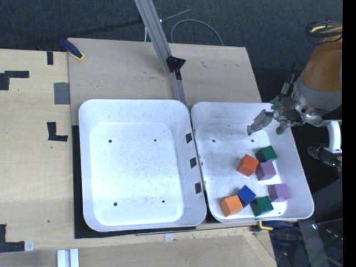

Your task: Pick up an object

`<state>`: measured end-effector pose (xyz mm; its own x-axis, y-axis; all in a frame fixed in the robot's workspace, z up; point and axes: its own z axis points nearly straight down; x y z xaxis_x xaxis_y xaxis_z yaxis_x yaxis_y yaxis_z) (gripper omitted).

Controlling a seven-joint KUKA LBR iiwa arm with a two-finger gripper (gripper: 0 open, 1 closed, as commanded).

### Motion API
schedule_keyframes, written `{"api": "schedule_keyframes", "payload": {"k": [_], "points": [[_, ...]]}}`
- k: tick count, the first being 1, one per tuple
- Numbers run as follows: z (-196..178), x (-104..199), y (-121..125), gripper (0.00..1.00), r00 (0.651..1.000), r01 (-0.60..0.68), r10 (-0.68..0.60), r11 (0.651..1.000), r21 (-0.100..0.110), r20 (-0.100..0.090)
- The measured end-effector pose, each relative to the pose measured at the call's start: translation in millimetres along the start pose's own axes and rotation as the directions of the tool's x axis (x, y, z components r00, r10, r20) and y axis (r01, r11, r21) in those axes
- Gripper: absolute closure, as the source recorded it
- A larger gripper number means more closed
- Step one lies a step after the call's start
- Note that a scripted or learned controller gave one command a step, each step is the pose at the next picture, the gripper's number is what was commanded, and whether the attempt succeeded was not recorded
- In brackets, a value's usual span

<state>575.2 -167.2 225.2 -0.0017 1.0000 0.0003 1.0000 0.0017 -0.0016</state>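
Two bins sit side by side on the bench (222,71). The left bin (89,115) lies beside the right bin (222,115), whose near right part holds a cluster of blocks (248,164), some touching. The gripper (266,121) hangs over the right bin's far right part, behind the blocks.

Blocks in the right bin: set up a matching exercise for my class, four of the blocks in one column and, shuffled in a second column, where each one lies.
Column one:
1. blue block
2. upper green block
3. upper orange block
4. lower purple block

Column two:
A. nearest the gripper, top of the cluster
B. between the lower orange block and the lower green block
C. toward the right rim of the right bin, just above the lower green block
D. just left of the upper purple block

Pairs: 1-B, 2-A, 3-D, 4-C
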Motion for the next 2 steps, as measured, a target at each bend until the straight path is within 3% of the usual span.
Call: {"api": "schedule_keyframes", "payload": {"k": [1, 2], "points": [[-133.5, -35.5, -57.9, 0.0, 1.0, -0.003, 0.003, 1.0, -0.009, 0.005], [-99.6, 30.9, -78.0, 0.0, 1.0, 0.004, -0.004, 1.0, 0.003, -0.002]]}}
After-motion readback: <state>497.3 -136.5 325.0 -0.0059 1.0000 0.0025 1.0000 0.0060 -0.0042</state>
